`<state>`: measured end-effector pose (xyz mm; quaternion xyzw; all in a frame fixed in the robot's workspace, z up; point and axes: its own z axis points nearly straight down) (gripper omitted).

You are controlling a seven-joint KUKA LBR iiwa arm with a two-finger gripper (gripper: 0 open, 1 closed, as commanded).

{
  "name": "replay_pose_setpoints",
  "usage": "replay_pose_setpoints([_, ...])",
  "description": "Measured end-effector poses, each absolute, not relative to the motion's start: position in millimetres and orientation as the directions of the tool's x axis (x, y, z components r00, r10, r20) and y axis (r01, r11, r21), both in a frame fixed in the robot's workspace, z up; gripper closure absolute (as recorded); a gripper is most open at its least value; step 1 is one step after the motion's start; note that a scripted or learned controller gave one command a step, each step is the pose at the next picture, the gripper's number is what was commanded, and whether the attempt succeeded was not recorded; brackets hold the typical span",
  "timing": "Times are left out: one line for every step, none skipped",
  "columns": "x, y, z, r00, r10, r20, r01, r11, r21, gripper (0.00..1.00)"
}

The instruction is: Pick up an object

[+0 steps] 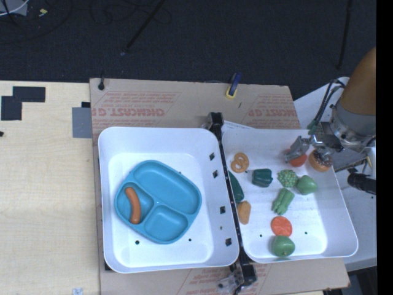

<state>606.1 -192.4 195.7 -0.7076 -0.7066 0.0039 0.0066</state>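
- The arm (pixel 362 97) enters from the right side of the camera view, and the gripper (pixel 309 151) sits over the upper right part of the right bin (pixel 344 226).
- Whether the gripper is apart or together cannot be told from this view.
- A red object (pixel 297 160) lies directly at the gripper's left tip, touching or just beneath it; contact cannot be confirmed.
- An orange-brown object (pixel 320 161) lies just beside the gripper on its right, near the bin's upper right wall.
- Below the gripper, a green broccoli-like piece (pixel 287 178) and a light green round piece (pixel 306 185) lie side by side.
- A dark green pepper (pixel 262 177) lies to the left of the broccoli-like piece, and a pretzel-shaped piece (pixel 240 162) lies further left, near the divider between the bins.
- A green elongated piece (pixel 282 200) lies below the broccoli-like piece; a red-orange piece (pixel 281 226) and a green apple-like piece (pixel 282 246) lie near the bin's lower edge.
- The left bin (pixel 123 146) holds a blue compartment plate (pixel 178 192), with a sausage (pixel 133 204) in its left compartment, well apart from the gripper.
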Motion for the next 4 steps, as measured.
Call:
replay_pose_setpoints([609.1, -193, 204, 0.000, 1.000, 0.001, 1.000, 0.000, -0.002, 0.00])
replay_pose_setpoints([605.3, -187, 159, -0.002, 1.000, 0.002, 1.000, 0.002, -0.006, 0.00])
replay_pose_setpoints([594.9, -188, 107, -0.001, 1.000, 0.002, 1.000, 0.001, -0.006, 0.00])
replay_pose_setpoints([599.0, -187, 93, -0.002, 1.000, -0.003, 1.000, 0.002, 0.008, 0.00])
